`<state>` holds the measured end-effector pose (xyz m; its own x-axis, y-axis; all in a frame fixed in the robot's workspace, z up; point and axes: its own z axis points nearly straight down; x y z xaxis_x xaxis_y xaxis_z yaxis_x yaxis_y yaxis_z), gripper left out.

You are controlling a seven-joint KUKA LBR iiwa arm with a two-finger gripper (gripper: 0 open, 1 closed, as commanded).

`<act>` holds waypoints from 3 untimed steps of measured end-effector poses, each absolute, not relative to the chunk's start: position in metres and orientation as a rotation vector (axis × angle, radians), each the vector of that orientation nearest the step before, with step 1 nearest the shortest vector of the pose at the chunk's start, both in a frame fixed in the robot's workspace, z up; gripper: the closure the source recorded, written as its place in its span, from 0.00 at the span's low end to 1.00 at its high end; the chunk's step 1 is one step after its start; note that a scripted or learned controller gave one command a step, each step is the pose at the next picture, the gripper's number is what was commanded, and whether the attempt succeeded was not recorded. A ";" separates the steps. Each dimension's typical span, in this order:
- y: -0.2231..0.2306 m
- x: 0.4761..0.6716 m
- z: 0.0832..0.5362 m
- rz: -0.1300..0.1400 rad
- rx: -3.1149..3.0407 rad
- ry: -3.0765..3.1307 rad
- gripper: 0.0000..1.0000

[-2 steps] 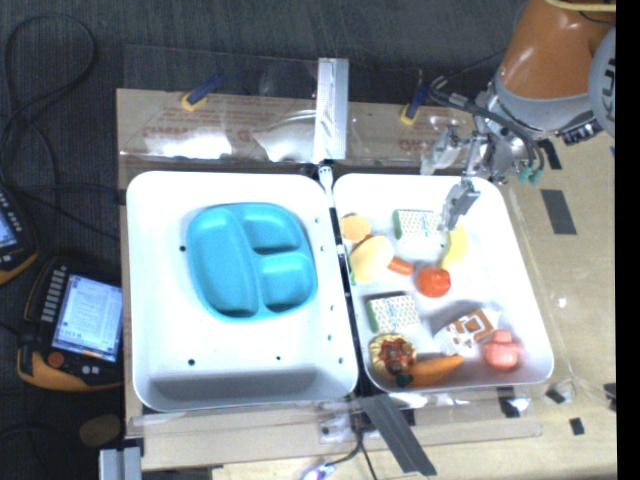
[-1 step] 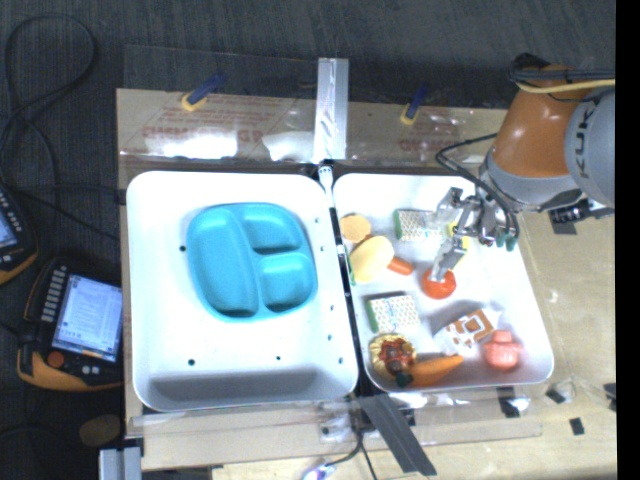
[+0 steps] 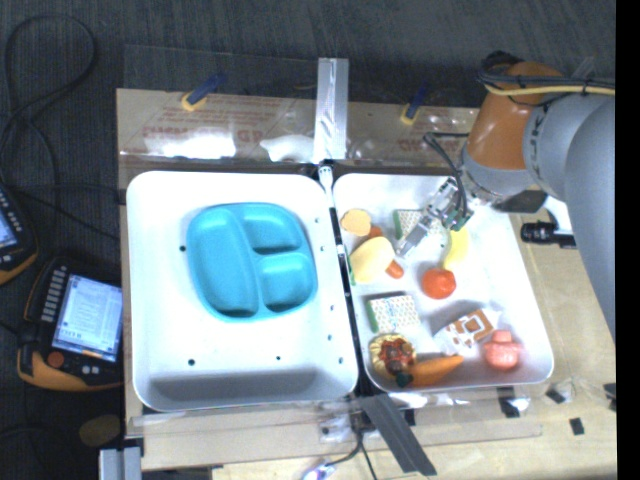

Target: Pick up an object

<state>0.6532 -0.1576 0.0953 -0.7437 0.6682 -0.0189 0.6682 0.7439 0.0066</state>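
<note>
The right bin (image 3: 530, 298) holds toy food: a yellow apple-like piece (image 3: 371, 259), a peach half (image 3: 355, 222), a red tomato (image 3: 438, 283), a yellow banana (image 3: 456, 248), a green patterned block (image 3: 392, 312), a carrot (image 3: 433, 370), a pizza-like piece (image 3: 390, 351), a pink piece (image 3: 502, 349) and a small white-brown piece (image 3: 466, 330). My gripper (image 3: 413, 237) reaches down-left from the wrist over the bin's upper middle, just right of the yellow piece and over a green card (image 3: 405, 220). Nothing is visibly held between its fingers.
The left bin (image 3: 160, 348) holds a blue divided tray (image 3: 253, 257). A metal divider post (image 3: 331, 108) stands behind the bins. A handheld pendant (image 3: 70, 323) lies left of the bench. The arm's orange band (image 3: 500, 128) is at the upper right.
</note>
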 end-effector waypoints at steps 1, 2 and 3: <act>-0.143 0.647 0.097 0.012 1.765 2.566 0.00; -0.179 0.671 0.093 -0.003 1.735 2.616 0.00; -0.157 0.645 0.288 -0.005 1.836 2.545 0.00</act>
